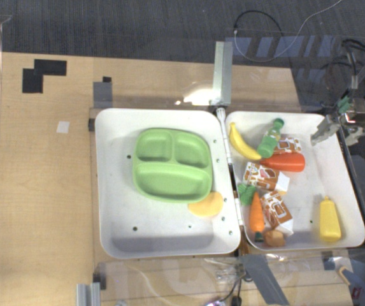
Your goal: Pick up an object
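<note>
Camera view: end effector [327,127], state indeterminate, at right bin's [355,190] two o'clock corner; recommend descending squarely over isolated mustard bottle [329,218].

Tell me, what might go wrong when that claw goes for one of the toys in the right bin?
The banana, green bottle, red pepper and snack packets lie packed together, touching or overlapping, so the gripper could nudge or catch a neighbour instead of one item. The yellow bottle lies close to the right bin's wall, which may leave little room for a grasp. The gripper itself sits near the bin's upper right rim and might clip it descending.
</note>
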You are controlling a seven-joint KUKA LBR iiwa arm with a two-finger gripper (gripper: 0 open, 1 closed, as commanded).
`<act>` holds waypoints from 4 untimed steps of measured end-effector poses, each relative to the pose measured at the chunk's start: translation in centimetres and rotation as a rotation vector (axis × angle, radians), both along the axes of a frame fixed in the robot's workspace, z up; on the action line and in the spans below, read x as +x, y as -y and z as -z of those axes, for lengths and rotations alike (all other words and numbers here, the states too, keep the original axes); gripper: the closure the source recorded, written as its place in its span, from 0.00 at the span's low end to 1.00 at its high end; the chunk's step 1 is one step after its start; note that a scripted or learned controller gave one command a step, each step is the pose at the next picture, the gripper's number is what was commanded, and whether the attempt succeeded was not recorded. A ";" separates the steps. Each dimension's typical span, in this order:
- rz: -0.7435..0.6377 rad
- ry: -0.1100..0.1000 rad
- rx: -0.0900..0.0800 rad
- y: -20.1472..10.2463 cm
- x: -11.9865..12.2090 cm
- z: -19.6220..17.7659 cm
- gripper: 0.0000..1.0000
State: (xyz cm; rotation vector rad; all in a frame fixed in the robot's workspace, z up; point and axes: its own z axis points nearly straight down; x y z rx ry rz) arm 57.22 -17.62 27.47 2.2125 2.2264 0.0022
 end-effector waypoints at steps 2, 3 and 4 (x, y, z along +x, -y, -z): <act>0.147 0.003 0.001 -2.5 3.2 17.2 0.00; 0.146 0.006 0.001 -0.7 3.8 18.6 0.00; 0.143 0.011 0.003 -0.9 4.0 17.4 1.00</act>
